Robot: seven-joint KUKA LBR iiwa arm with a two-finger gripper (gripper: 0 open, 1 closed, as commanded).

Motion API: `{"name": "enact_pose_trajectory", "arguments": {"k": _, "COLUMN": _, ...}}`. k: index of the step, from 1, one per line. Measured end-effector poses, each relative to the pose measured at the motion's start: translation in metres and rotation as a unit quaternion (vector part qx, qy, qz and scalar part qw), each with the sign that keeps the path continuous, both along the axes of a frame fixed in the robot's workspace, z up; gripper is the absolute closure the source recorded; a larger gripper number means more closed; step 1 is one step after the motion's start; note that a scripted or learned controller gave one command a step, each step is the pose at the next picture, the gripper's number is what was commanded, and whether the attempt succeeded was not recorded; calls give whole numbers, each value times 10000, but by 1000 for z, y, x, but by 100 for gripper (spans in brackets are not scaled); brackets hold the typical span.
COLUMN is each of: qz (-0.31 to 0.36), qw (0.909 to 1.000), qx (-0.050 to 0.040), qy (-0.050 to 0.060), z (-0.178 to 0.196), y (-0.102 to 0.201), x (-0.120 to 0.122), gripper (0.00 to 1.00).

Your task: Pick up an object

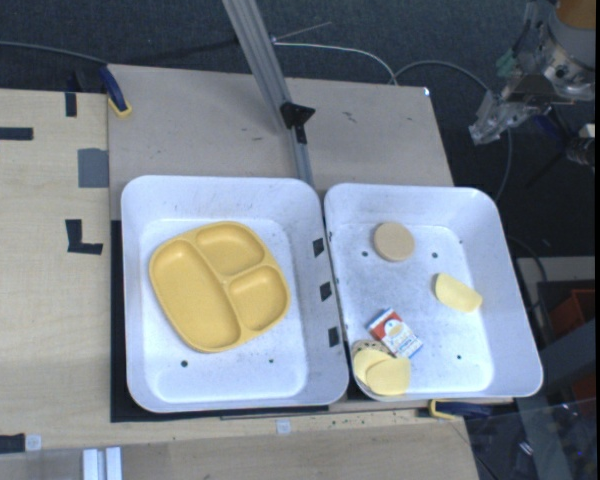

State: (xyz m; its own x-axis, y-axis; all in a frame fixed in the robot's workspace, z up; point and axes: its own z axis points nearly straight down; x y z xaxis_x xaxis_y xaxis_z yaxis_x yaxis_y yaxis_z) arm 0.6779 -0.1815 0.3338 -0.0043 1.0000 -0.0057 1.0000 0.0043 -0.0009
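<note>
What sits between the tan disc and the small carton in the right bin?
Nothing: in the camera view, the stretch from the disc down to the carton is bare white floor of the right bin, lightly speckled.

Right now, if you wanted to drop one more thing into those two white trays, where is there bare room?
The right bin has bare floor in its middle, between the tan disc, the yellow wedge and the small carton. Its near-left corner is crowded: the carton and yellow pieces touch there. In the left bin, the divided yellow plate leaves only strips along the rim.
</note>
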Motion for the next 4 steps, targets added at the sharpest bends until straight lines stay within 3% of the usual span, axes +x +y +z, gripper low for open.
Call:
{"name": "enact_pose_trajectory", "arguments": {"k": 1, "qz": 2, "qw": 10000, "qx": -3, "qy": 3, "z": -1, "y": 0, "x": 0, "gripper": 0}}
{"name": "enact_pose_trajectory", "arguments": {"k": 2, "qz": 9, "qw": 10000, "qx": -7, "qy": 2, "z": 10, "y": 1, "x": 0, "gripper": 100}}
{"name": "enact_pose_trajectory", "arguments": {"k": 3, "qz": 9, "qw": 10000, "qx": -10, "qy": 5, "z": 9, "y": 1, "x": 0, "gripper": 0}}
{"name": "enact_pose_trajectory", "arguments": {"k": 4, "qz": 15, "qw": 10000, "qx": -13, "qy": 4, "z": 20, "y": 2, "x": 1, "gripper": 100}}
